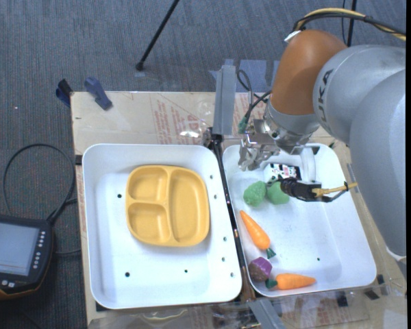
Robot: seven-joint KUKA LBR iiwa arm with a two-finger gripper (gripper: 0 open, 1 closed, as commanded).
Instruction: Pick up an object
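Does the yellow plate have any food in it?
No, it's empty. The yellow plate shows bare yellow in all three sections. It lies flat in the left bin.

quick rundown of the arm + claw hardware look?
Arm: bulky grey links, glossy orange band above the wrist, dark lettering beside it. Yellow and black cables loop over the top. Claw: metallic silver, with a black-and-white module alongside.

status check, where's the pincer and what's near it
Pincer over back of right bin, nothing seen held. Two green pieces just below it. Carrots and purple piece nearer front. Yellow tray in left bin.
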